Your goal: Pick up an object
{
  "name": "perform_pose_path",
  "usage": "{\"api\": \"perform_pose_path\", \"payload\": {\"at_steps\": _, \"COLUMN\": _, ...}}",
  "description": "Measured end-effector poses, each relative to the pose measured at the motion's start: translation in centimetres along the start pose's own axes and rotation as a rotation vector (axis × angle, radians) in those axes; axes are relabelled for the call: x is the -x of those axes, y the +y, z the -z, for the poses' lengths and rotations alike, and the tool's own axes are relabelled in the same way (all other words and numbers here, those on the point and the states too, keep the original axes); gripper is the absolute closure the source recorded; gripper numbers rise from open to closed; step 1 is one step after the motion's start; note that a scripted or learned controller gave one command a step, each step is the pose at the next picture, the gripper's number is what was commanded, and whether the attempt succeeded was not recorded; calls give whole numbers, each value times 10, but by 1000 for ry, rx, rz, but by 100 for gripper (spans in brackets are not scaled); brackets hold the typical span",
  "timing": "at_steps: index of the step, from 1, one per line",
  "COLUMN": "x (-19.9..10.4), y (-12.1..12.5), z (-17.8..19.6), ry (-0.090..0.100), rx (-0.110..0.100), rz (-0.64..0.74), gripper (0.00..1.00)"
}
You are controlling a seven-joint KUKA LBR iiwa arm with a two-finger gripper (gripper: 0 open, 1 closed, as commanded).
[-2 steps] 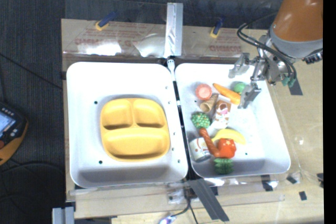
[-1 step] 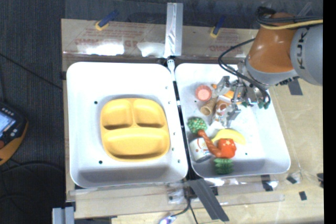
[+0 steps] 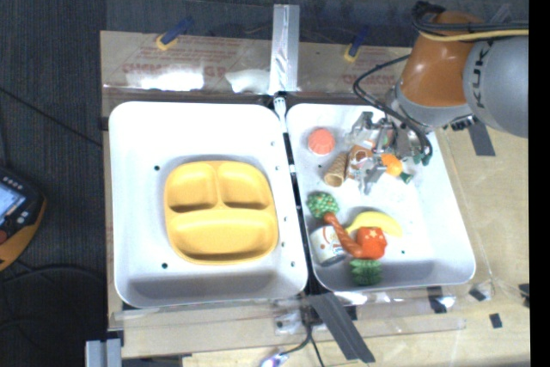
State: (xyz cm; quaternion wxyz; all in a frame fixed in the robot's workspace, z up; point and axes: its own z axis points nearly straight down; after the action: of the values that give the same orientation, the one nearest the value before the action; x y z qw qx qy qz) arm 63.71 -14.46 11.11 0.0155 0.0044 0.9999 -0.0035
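The worktop carries two white bins side by side. The left bin holds a yellow divided tray. The right bin holds all the small things, and the arm reaches into its far part from the right.

The hand sits low among clutter: an ice-cream cone lies just to its left, a small orange piece is right at it, and a pink ball rests farther left. Whether it is open, closed or gripping anything I cannot tell; metal parts and toys overlap there.

Nearer lie a broccoli floret, a banana, a red pepper, a small can and a green leafy piece, packed close together.

The risk, as I judge it, is crowding: closing between the cone and the orange piece could nudge both away, or pinch an edge that slips on lifting. The cone's taper would likely squirt sideways.
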Motion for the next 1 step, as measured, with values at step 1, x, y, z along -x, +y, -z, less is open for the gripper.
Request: {"api": "perform_pose_path", "payload": {"at_steps": 1, "x": 9, "y": 0, "z": 0, "ry": -2, "rx": -2, "rz": -54, "gripper": 0}}
